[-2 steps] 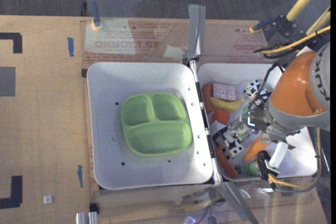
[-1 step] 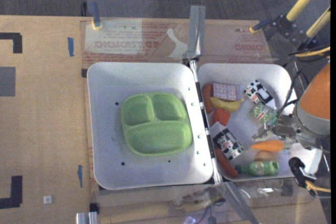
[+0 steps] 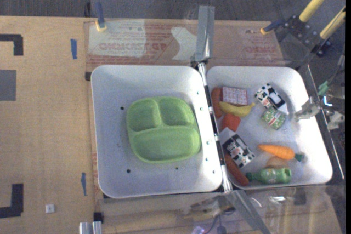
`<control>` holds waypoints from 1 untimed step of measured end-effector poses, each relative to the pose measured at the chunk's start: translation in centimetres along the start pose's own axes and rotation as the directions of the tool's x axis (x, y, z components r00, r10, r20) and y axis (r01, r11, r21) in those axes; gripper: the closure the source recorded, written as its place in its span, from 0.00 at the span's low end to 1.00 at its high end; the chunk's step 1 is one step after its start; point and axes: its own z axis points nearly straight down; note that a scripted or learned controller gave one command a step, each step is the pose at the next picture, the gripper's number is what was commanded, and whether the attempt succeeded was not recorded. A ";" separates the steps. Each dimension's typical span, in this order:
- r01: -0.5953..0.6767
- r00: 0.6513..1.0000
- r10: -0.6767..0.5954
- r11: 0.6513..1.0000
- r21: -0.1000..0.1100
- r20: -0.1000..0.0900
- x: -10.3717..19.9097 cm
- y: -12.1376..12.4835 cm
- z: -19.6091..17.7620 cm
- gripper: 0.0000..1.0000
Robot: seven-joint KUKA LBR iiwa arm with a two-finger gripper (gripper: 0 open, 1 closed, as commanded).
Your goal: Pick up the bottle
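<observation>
A slanted overhead view of a wooden bench (image 3: 44,118) carrying two shallow white bins side by side. The jaws sit at the right rim of the right bin (image 3: 315,170), as a blurred grey metal shape. Whether they are wide or narrow cannot be told, and nothing shows between them.

The green bottle (image 3: 270,175) lies on its side in the right bin, well apart from the jaws, nearer the camera than they are and to their left in the view. It is close to the bin's near wall. Its long axis runs almost straight across the view. The narrow neck end points to the view's left, toward the divider between the bins, and the broader base points right.

Between the bottle and the jaws lies an orange carrot (image 3: 278,151). A small brown rounded item (image 3: 277,162) lies just behind the bottle. Left of the jaws are a green carton (image 3: 273,118), a cow-patterned carton (image 3: 270,96), a banana (image 3: 237,109) and a pink printed box (image 3: 234,96). A second cow-patterned carton (image 3: 238,150) lies further left and nearer the camera.

Far to the jaws' left, the left bin (image 3: 109,85) holds a green divided plate (image 3: 163,130).
</observation>
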 end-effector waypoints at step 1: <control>0.002 1.000 -0.002 1.000 -0.002 0.001 0.0 0.1 -1.0 1.00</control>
